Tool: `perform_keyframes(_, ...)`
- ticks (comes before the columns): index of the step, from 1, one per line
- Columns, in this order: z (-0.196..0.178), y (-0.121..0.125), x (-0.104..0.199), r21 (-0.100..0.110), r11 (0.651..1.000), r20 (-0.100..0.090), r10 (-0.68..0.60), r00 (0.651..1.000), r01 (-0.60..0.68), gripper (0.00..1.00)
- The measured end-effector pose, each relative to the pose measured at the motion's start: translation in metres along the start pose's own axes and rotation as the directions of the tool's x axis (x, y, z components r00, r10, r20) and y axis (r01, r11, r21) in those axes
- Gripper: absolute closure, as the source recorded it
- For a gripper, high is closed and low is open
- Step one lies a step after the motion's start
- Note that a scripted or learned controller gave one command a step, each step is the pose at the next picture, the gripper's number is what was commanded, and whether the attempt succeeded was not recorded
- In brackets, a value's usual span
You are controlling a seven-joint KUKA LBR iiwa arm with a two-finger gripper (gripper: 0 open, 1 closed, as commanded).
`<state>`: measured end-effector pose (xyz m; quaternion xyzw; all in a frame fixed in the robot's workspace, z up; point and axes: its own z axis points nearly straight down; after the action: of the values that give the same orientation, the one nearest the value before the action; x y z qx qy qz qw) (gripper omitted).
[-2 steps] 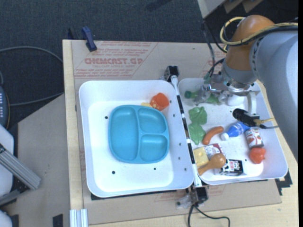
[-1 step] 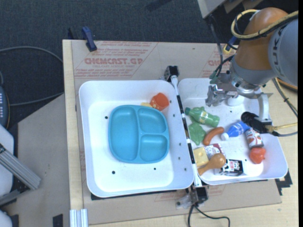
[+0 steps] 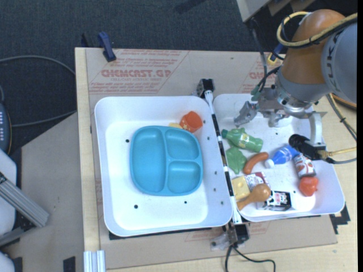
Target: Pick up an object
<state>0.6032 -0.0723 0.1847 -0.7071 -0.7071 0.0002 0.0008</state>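
My gripper (image 3: pixel 261 117) hangs over the far end of the right bin (image 3: pixel 336 194), open, with nothing between its fingers. Just in front of it lies a green bottle (image 3: pixel 243 139). Nearer the front are a green piece (image 3: pixel 233 158), an orange sausage (image 3: pixel 255 162), a blue bottle (image 3: pixel 282 154), a red-and-white can (image 3: pixel 303 166), a red tomato (image 3: pixel 308 186), a yellow cheese wedge (image 3: pixel 240 187), a brown drumstick (image 3: pixel 256 195) and a black-and-white packet (image 3: pixel 278 200).
The left bin (image 3: pixel 113 208) holds a blue divided plate (image 3: pixel 166 159) and an orange-red fruit (image 3: pixel 191 121) at its far right corner. A black divider rail (image 3: pixel 218 146) runs between the bins. A blue clamp (image 3: pixel 106 46) sits on the board's far left.
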Motion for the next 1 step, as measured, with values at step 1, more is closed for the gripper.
perform_keyframes(1,0.0996,-0.0352,-0.0294,-0.002,1.000,0.001,0.001,1.000,-0.001,0.00)
